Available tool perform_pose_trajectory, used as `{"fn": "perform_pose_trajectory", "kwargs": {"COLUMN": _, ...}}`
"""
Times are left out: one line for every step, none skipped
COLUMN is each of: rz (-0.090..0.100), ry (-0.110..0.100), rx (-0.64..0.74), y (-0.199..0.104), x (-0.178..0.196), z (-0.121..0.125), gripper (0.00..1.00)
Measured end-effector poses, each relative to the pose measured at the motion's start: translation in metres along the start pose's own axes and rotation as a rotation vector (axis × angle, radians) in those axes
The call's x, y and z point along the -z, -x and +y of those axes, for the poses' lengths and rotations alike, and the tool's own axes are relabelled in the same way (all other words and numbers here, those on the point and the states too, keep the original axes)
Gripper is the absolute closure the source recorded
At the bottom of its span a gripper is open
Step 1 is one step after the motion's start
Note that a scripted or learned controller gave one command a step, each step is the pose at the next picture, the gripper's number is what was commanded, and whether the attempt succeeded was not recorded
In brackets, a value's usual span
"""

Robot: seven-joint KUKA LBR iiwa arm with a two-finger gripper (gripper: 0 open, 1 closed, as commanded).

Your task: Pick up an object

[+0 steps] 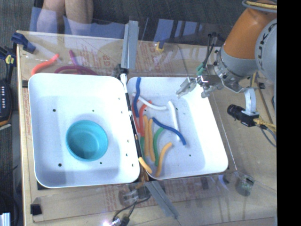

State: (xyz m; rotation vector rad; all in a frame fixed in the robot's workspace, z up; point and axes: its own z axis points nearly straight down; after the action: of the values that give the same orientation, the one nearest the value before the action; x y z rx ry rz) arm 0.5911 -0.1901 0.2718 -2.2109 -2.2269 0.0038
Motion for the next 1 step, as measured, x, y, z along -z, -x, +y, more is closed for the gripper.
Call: {"fn": "perform_pose_trajectory", "kwargs": {"rz": 0.0, "ry": -0.002, "rx": -0.032, "y": -0.0152, "x": -0.136, "z": -0.0313, "gripper": 0.0}}
